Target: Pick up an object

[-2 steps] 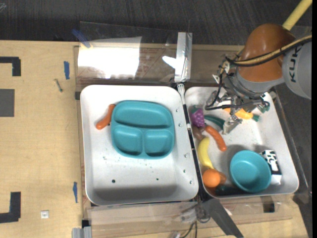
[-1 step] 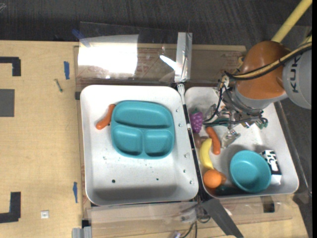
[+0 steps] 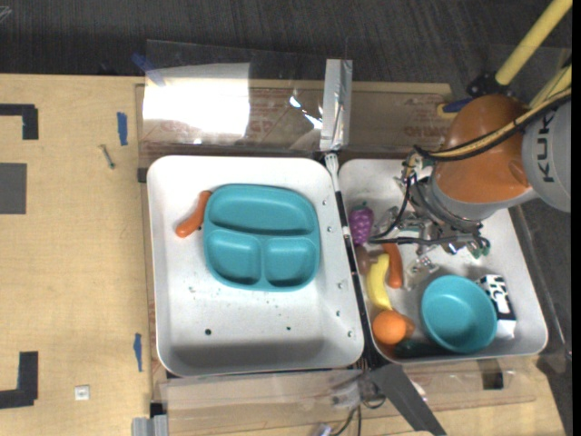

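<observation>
We're hovering the gripper [image 3: 434, 243] over the right bin [image 3: 531, 321], can't tell its state, banana [image 3: 378, 282] at its 8 o'clock looks next.

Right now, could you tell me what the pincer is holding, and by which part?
It cannot be told: the pincer hangs over the right bin, its tips hidden.

A teal divided plate [image 3: 261, 236] is lying in the left white bin [image 3: 182, 334], with an orange carrot [image 3: 191, 216] touching its ten o'clock edge.
</observation>
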{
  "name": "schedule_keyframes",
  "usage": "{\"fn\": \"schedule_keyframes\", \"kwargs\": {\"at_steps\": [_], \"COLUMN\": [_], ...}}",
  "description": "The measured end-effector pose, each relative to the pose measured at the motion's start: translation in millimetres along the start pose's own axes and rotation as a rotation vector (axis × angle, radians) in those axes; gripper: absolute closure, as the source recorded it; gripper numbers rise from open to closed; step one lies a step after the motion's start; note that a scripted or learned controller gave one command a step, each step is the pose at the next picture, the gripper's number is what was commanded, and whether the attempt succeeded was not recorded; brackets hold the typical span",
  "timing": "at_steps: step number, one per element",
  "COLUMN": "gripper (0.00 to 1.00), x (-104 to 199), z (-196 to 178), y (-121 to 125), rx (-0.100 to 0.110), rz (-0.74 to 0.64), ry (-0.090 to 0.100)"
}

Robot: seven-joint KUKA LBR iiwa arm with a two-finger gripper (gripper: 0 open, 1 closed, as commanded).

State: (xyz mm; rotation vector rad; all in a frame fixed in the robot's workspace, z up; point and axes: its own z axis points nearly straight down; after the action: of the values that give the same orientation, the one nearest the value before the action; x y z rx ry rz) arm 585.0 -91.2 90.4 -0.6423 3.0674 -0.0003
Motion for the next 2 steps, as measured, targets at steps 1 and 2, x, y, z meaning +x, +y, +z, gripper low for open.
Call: {"fn": "schedule_keyframes", "kwargs": {"at_steps": [1, 2], "gripper": [1.0, 1.0], "x": [-4.3, -81.8], "z": [-13.2, -106.0], "y": [-0.5, 46.8], "rx": [0.005, 0.002], "rz": [-0.001, -0.004], "ry": [-0.013, -0.009]}}
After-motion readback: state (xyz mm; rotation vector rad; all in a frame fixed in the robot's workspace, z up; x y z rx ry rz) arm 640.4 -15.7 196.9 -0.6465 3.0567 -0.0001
